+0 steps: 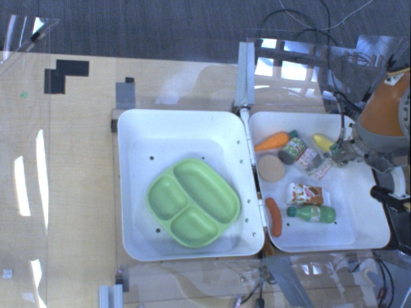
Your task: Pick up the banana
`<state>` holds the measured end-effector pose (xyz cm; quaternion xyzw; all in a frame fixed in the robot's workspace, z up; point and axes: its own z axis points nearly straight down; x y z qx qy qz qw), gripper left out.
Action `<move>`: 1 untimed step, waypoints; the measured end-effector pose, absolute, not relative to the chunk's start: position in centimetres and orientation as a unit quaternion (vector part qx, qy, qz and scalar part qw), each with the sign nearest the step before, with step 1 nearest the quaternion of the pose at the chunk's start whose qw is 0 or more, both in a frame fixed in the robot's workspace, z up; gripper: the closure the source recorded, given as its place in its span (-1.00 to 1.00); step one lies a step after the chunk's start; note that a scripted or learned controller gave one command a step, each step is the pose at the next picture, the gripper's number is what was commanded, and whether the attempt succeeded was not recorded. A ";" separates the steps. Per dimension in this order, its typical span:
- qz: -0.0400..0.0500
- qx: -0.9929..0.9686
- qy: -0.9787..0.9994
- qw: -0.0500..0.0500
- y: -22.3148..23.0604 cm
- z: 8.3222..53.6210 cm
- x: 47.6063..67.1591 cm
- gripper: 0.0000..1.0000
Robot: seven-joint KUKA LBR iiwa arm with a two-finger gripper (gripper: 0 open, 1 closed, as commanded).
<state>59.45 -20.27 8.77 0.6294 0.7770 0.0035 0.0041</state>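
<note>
- Banana (323, 142) lies in the right-hand bin (359, 236), near its far edge, a short yellow piece slanting down toward the right.
- Your jaws (341, 150) sit just to the right of it, low over the bin, at the end of the grey arm with its orange band (385, 111) coming in from the right.
- You cannot tell from this view how far the jaws are open; the tips are small and dark against the clutter, and nothing yellow shows between them, so don't count the banana as held.
- By the look of it, you are at the approach or closing step: jaws are down beside the fruit, and the lift is not yet done.
- Next move calls for the jaws to be centred across the banana's narrow width before they close, then a straight lift.
- Watch the neighbours: a small green-labelled can (293, 150) and a crumpled packet (319, 165) lie close on the left and below, and a carrot (272, 141) further left.
- Green divided plate (192, 203) sits in the left bin (135, 172), well apart from the work.
</note>
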 end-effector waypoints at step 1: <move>0.000 0.554 0.832 -0.001 -20.6 8.6 65.6 -1.00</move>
